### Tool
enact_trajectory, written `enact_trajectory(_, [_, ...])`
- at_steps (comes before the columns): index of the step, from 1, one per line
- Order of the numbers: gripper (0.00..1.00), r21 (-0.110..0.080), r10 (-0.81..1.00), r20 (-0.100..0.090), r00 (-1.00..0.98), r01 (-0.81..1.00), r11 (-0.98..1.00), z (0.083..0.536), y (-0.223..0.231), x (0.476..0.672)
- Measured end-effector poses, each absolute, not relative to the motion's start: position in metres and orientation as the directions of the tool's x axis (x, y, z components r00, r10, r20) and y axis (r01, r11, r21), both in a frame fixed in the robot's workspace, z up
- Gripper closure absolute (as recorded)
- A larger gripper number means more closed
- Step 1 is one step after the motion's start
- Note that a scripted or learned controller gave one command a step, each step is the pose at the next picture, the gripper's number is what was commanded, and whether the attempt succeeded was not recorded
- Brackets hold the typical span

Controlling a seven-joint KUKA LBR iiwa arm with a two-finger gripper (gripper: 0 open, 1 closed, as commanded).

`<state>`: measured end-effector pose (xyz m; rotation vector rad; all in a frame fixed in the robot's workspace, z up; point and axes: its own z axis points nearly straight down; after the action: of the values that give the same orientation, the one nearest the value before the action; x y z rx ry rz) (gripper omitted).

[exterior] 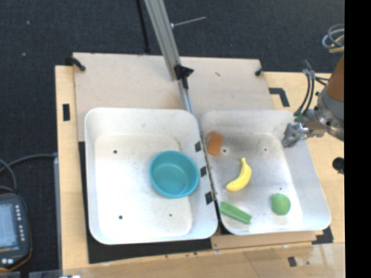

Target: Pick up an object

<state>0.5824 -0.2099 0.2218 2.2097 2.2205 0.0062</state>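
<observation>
I saw the left bin (pixel 104 126) carrying a bowl (pixel 174 174) near its right edge. The right bin (pixel 301 178) held a banana (pixel 240 176) mid-floor: light, stiff, probably slick, best pinched across its middle. The gripper (pixel 293 133) hung over the bin's right rim, holding nothing; its opening I couldn't tell.

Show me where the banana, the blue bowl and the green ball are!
banana (pixel 239 176): camera view, middle of its curve.
blue bowl (pixel 174 174): camera view, inside bottom.
green ball (pixel 280 204): camera view, its top.
</observation>
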Motion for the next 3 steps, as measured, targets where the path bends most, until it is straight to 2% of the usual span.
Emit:
enact_trajectory(1, [1.0, 0.007, 1.0, -0.003, -0.005, 1.0, 0.005, 0.265, -0.211, 0.584])
enact_trajectory(3, [1.0, 0.001, 1.0, 0.001, -0.007, 1.0, 0.007, 0.249, -0.1, 0.585])
